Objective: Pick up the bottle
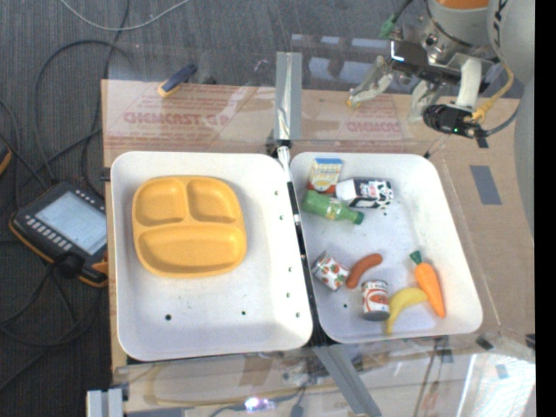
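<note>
The green bottle (332, 207) lies on its side in the upper left part of the right bin (452, 233), cap pointing right, next to a white cow-patterned milk bottle (366, 191). My gripper (395, 92) hangs above the bench behind the right bin, well beyond the bottle and up to its right. Its two fingers are spread apart, with nothing between them.
The right bin also holds a yellow carton (326, 174), a small strawberry carton (329, 272), a sausage (363, 269), a can (374, 299), a banana (404, 305) and a carrot (428, 287). A yellow divided plate (188, 224) sits in the left bin (208, 320).
</note>
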Tool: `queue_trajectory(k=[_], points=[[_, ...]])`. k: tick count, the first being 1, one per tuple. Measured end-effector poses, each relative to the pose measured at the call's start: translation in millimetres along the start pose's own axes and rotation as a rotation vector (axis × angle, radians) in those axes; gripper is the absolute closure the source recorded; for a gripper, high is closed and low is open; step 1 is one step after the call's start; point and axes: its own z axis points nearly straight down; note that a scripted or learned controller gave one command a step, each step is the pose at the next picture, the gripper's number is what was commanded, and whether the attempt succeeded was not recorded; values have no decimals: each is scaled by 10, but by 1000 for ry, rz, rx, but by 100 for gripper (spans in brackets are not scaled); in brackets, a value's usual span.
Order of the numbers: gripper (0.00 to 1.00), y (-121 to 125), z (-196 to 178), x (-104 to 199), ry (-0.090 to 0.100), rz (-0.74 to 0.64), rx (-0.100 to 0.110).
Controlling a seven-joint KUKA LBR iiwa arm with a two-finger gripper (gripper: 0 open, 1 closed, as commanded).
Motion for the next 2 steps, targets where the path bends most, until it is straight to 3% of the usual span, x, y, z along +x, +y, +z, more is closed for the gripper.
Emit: queue_trajectory(k=[1,2], points=[[0,85,1305,-352,0,-21,3],[0,85,2296,-319,2,-67,2]])
